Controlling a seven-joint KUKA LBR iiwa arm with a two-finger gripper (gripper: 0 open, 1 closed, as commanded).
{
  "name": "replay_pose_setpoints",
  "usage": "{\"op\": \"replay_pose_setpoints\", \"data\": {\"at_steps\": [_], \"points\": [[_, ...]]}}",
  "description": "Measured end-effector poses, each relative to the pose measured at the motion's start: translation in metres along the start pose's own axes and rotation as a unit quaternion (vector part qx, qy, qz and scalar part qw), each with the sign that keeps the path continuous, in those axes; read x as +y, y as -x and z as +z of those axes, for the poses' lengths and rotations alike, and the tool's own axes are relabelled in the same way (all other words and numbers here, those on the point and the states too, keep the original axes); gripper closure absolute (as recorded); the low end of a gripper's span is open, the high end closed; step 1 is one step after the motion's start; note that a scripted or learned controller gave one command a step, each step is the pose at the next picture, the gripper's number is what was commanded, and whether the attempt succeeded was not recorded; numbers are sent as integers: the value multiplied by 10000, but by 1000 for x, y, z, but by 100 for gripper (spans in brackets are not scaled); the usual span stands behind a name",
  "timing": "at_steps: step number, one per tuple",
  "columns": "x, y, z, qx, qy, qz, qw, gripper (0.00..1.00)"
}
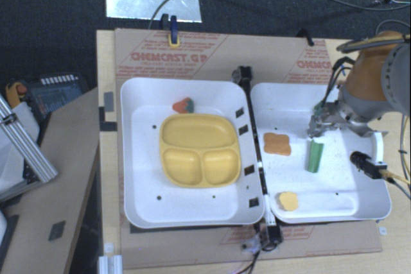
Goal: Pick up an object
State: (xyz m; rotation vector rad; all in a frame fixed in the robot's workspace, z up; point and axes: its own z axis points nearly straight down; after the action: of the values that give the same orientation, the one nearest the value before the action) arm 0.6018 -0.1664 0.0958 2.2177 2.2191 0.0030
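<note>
— Where the arm comes in from the right, we see the gripper point(319, 127) low over the right bin point(369, 199). What is under it?

— We see a green block point(314, 156) lying in that bin, just below the gripper in the picture. Its top end is very near the gripper's tip. We cannot tell if they touch.

— Are the jaws apart or together?

— We cannot tell. The tip is small and dark, and the wrist covers part of it. We see nothing between the jaws.

— What else is in that bin?

— We see a flat orange piece point(277, 144) just to the left of the green block, and a small yellow piece point(288, 201) near the front edge.

— And the other bin?

— In the left bin point(138, 202) we see a yellow tray point(198, 149) with three parts. Just behind it lies a little toy point(183, 106), red and green. Both are well apart from the gripper.
</note>
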Motion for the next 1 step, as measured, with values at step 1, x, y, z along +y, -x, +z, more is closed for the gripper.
{"op": "replay_pose_setpoints", "data": {"at_steps": [1], "points": [[3, -6, -63, 0, 19, -23, 10000, 100]]}}
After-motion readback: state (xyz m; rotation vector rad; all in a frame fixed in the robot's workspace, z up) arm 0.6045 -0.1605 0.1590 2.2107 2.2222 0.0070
